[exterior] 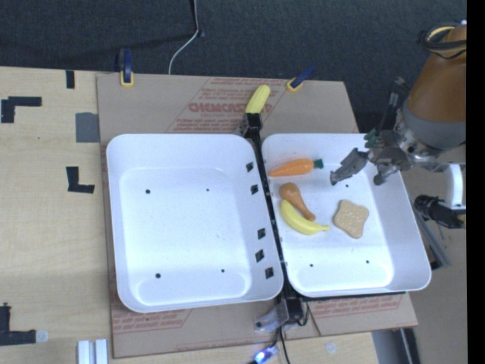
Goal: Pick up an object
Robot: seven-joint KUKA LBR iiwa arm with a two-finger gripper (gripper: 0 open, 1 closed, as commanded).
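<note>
Four objects lie in the right bin [394, 275]; the slice of bread [351, 218] sits nearest, just below the end effector [362, 165], whose spread fingers hold nothing.

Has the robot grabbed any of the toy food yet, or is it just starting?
Nothing looks picked up so far. The carrot, banana, chicken leg and bread slice all lie in the right bin. The gripper hangs above that bin, right of the carrot, holding nothing. Lowering, grabbing and lifting remain.
</note>
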